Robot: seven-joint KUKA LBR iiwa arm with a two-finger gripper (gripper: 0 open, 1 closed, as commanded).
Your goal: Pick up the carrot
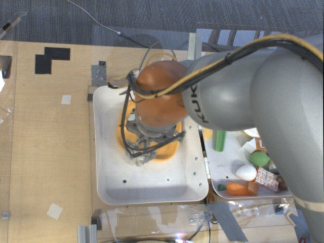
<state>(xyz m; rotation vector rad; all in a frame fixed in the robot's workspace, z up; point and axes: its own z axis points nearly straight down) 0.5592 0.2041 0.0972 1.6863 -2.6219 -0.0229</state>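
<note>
A small, smooth orange carrot (pixel 236 189), likely light, stiff and slippery, best gripped across its middle, is lying in the right white bin (pixel 215 187) while the gripper (pixel 142 156) is hovering over the left white bin (pixel 109 186).

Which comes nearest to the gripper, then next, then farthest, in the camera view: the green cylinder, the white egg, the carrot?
From the gripper in the left bin:
1. Green cylinder, right bin's upper part, near the divider.
2. White egg, lower, farther right.
3. Carrot, right bin's bottom edge; too close to the egg to call.
</note>
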